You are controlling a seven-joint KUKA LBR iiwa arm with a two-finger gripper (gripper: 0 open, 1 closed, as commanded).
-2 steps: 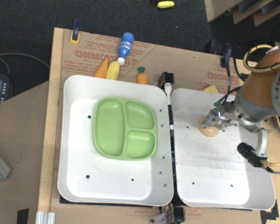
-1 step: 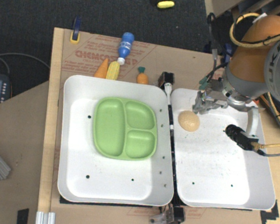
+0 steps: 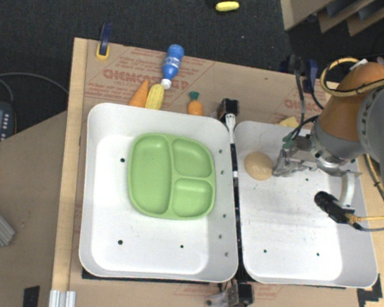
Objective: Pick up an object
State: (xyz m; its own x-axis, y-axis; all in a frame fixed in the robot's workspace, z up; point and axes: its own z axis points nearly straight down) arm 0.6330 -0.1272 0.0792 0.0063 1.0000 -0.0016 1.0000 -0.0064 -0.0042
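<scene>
A tan, rounded lump like a small bread roll (image 3: 258,166) lies in the right bin (image 3: 292,248), near its far left corner. My gripper (image 3: 284,164) points down just to the right of the roll, close to it or touching it. Nothing shows between the fingers. A green divided plate (image 3: 172,176) lies flat in the left bin (image 3: 150,250).
Behind the bins on the cardboard lie a blue-and-white bottle (image 3: 172,63), a corn cob (image 3: 155,96), an orange carrot piece (image 3: 139,95) and a small carrot (image 3: 195,105). A black-handled brush (image 3: 227,112) sits at the gap between the bins. A yellow thing (image 3: 227,6) lies on the floor.
</scene>
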